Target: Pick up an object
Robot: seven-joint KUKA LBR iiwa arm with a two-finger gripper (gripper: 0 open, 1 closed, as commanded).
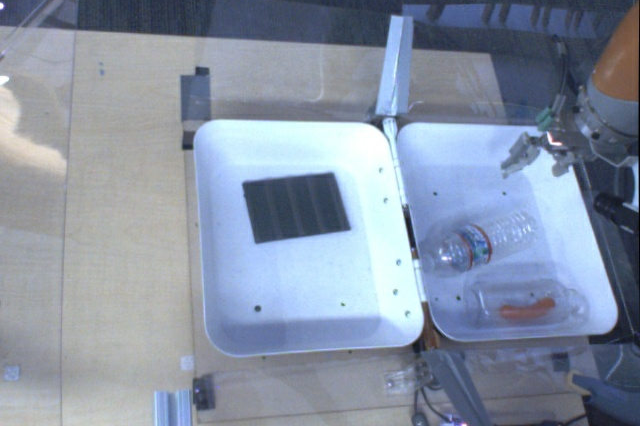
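Clear plastic bottle [484, 242] lies in right bin [440, 159] beside a clear container [525, 304]. End effector [538, 152] at 1 o'clock, fingers spread, pinching nothing. Dark ribbed pad [296, 207] in left bin [230, 154].

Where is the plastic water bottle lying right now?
The plastic water bottle lies on its side in the right bin, near its middle, just above a clear container holding something orange, and below the tool.
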